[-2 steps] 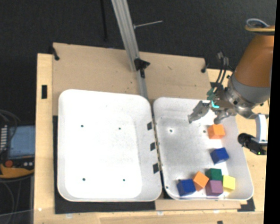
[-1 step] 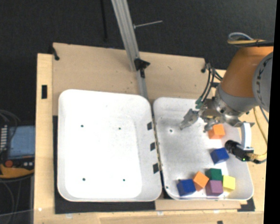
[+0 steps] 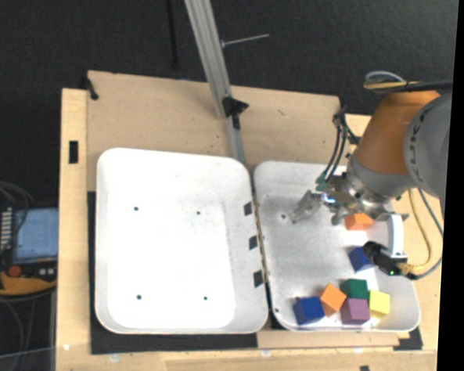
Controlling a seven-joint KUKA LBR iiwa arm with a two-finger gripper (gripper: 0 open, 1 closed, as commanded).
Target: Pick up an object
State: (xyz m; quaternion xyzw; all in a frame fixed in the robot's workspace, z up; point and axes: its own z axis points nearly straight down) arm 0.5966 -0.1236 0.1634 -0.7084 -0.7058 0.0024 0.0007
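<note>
Camera view, looking down at a slant on my desk (image 3: 173,114), read from left to right. At the far left, off the desk, I see a blue box (image 3: 37,234) among dark cables. Next comes the left bin (image 3: 113,213), a shallow white tray with a few small dark dots on its floor. A slim metal pole (image 3: 212,58) rises from the desk edge just behind the gap between the two bins. The right bin (image 3: 291,247) lies just beside the left one, their rims nearly touching.

Inside the right bin, the claw (image 3: 305,206) hangs over the upper middle of the floor, its grey fingers pointing toward the left; I see nothing between them, and I cannot tell whether they are spread or pressed together. Along the bin's near edge sit a blue block (image 3: 308,309), an orange block (image 3: 333,297), a purple block (image 3: 355,310), a green block (image 3: 357,289) and a yellow block (image 3: 379,302), clustered and touching. A second orange block (image 3: 358,221) lies just under the wrist, and a second blue block (image 3: 360,258) lies below it. The arm (image 3: 391,143) enters from the right.
</note>
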